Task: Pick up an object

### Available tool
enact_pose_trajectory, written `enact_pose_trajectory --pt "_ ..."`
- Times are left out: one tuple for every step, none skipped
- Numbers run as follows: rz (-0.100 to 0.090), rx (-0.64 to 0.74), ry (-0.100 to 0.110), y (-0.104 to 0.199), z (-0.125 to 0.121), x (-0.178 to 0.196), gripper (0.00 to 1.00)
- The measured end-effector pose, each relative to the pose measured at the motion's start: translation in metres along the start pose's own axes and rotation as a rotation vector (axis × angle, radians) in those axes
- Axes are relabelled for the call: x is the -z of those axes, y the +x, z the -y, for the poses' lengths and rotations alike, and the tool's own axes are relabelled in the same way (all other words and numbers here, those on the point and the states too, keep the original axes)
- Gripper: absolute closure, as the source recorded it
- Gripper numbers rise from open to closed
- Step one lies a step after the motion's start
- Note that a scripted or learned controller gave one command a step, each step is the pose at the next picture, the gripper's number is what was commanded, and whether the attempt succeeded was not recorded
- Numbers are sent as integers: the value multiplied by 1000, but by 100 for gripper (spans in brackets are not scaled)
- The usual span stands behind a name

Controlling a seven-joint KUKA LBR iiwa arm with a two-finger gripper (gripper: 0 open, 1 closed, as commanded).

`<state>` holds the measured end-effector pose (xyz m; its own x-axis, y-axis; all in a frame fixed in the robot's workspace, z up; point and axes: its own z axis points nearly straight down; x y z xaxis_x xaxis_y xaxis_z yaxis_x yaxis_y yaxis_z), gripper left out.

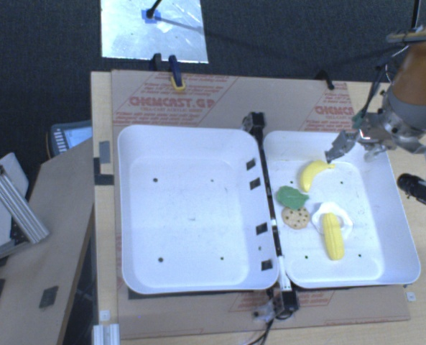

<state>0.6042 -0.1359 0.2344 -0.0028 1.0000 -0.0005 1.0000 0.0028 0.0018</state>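
Note:
Several toy foods lie in the right bin (385, 214). A yellow banana (313, 173) sits toward the back, with a green leaf-shaped piece (292, 195) and a round brown cookie (296, 218) near the bin's left wall. A yellow corn cob on a white husk (332, 234) lies in the middle. My gripper (355, 152) hangs over the bin's back edge, just right of and above the banana. It is open, with nothing between its fingers. One dark fingertip (336, 149) points down toward the banana's far end.
The left bin (191, 207) sits beside the right one, with a black clip strip (263, 192) along the shared wall. Cardboard (198, 99) underlies both bins. A shiny metal sheet (154, 19) lies at the back. Cables and a black fitting (417, 187) are at the right edge.

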Motion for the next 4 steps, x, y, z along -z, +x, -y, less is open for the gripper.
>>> enact_pose_trajectory --pt "-1 5 2 29 -14 -50 0" --pt "9 -7 -19 -44 -6 109 0" --pt "3 3 -7 -39 -6 110 100" --pt "-3 10 -7 47 17 170 100"
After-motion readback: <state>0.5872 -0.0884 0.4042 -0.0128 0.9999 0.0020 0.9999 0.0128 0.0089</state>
